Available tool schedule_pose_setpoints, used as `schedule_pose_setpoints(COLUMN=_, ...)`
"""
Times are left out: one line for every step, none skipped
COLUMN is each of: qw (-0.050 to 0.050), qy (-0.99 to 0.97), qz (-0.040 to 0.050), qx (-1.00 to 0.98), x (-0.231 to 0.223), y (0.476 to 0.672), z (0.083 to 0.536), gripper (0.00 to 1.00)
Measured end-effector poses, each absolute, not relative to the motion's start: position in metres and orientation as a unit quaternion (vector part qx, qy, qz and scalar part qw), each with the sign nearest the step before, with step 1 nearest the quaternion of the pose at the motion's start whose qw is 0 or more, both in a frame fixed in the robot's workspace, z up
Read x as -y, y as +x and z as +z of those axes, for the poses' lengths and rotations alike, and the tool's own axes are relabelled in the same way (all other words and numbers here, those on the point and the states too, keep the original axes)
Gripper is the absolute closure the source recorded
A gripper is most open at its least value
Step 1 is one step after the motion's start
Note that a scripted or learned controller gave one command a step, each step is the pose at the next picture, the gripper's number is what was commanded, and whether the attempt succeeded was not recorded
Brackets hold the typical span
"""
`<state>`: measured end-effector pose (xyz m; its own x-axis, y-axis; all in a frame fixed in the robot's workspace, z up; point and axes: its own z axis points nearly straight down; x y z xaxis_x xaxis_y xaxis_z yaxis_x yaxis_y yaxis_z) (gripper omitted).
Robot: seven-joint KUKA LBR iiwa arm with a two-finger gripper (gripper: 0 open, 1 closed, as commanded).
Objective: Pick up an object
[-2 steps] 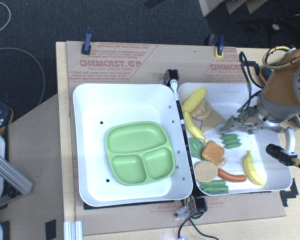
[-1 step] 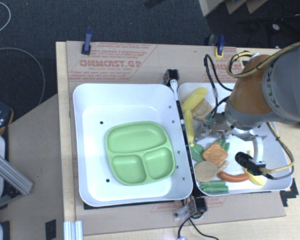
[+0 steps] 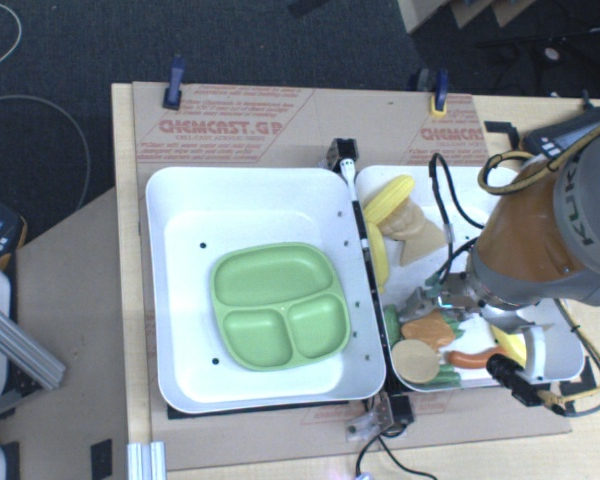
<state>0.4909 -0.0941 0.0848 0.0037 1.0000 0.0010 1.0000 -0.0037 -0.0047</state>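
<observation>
Smooth, seemingly plastic green tray [image 3: 279, 305] in a glossy white bin [image 3: 180, 268].

In the right bin [image 3: 450, 383] lie several small things, close together. A yellow banana-like piece [image 3: 388, 200] lies at the far end, with a beige lump [image 3: 415, 230] just beside it. Near the front there are an orange piece [image 3: 430, 331], a tan round disc [image 3: 415, 361] and a red-orange stick [image 3: 467, 359], partly hidden.
</observation>
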Motion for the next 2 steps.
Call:
schedule_pose_setpoints(qw=-0.001, qy=-0.708, qz=-0.0005, qx=0.706, x=0.093, y=0.494, z=0.095, gripper=1.00)
schedule_pose_setpoints(qw=-0.004, qy=-0.704, qz=-0.0059, qx=0.710, x=0.028, y=0.481, z=0.241, gripper=1.00)
